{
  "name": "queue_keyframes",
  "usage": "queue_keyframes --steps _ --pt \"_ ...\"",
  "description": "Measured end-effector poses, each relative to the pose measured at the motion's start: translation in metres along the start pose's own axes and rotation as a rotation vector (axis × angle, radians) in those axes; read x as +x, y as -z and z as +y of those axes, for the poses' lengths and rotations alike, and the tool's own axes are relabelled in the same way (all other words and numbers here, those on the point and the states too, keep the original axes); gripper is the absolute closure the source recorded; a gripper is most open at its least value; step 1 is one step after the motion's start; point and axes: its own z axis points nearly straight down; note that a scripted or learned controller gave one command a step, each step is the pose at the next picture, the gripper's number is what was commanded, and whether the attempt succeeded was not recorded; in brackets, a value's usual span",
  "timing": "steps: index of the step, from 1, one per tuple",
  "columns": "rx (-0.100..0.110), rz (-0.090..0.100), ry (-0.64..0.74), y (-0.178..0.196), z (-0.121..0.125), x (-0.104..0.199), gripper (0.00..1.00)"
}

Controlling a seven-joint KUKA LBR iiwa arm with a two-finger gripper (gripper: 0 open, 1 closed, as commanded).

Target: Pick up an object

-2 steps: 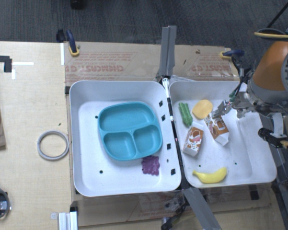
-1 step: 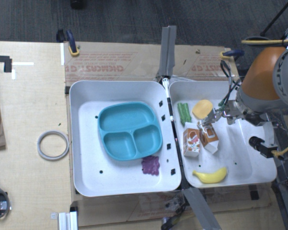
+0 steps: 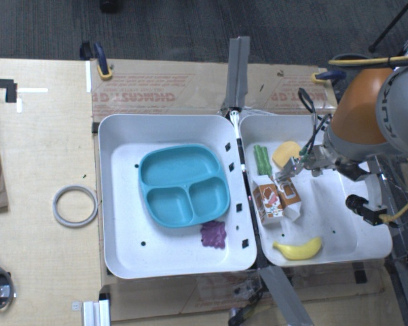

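The gripper (image 3: 290, 170) sits low in the right bin (image 3: 339, 240), just above the small brown carton (image 3: 269, 201) and beside the yellow piece (image 3: 286, 153) — the approach step, by my reading. Whether its fingers are spread or pressed together I cannot tell; next it needs to settle squarely over one item — the carton is closest.

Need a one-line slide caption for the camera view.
KUKA arm's gripper hovers over the right bin near a brown carton, banana and green stick; left bin holds a blue tray.
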Motion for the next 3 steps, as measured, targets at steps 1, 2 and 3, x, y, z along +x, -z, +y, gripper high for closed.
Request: queue_keyframes --steps 1,2,3 --pt "0.028 0.016 0.155 0.011 0.061 -0.009 0.00" --pt "-0.003 0.005 0.322 0.000 0.004 0.012 0.00" --pt "0.025 0.021 0.538 -0.017 0.078 -0.008 0.00"
